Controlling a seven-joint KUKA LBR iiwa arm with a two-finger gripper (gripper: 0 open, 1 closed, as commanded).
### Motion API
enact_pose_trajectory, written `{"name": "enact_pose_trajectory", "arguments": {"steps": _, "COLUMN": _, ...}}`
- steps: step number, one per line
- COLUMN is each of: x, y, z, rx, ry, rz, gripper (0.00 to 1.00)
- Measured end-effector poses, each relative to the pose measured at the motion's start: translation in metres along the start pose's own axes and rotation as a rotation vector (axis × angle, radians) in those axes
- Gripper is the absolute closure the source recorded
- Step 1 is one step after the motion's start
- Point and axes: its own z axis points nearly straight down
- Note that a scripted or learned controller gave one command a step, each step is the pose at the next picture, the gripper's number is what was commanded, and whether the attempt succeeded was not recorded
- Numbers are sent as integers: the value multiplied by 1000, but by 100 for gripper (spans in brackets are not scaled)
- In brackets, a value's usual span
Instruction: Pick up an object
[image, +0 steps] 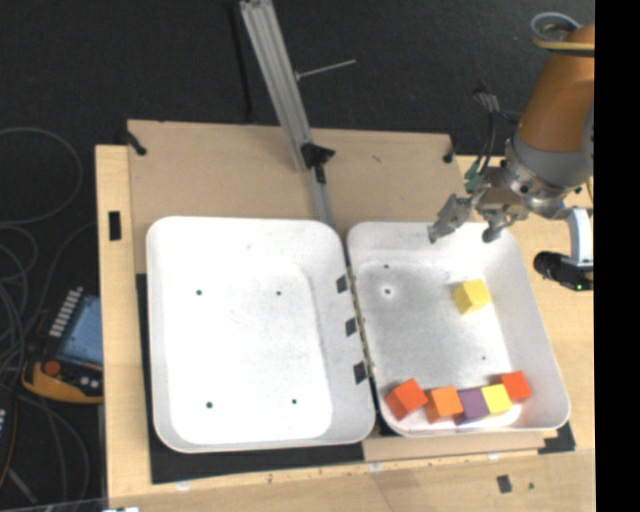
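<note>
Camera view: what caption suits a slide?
Open two-finger gripper above right white bin, near lone yellow block.

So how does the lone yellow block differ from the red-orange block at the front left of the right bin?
The yellow block sits alone mid-bin; the red-orange block starts a row along the front wall. Yellow lies nearer the tool. Both are small cubes in the right bin.

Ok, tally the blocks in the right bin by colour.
Yellow: 2
Orange: 1
Red-orange: 2
Purple: 1
Total: 6 blocks, all in the right bin.
</note>
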Motion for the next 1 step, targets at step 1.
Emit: {"name": "enact_pose_trajectory", "arguments": {"steps": 1, "x": -62, "y": -43, "z": 92, "rx": 8, "ry": 0, "rz": 10, "gripper": 0}}
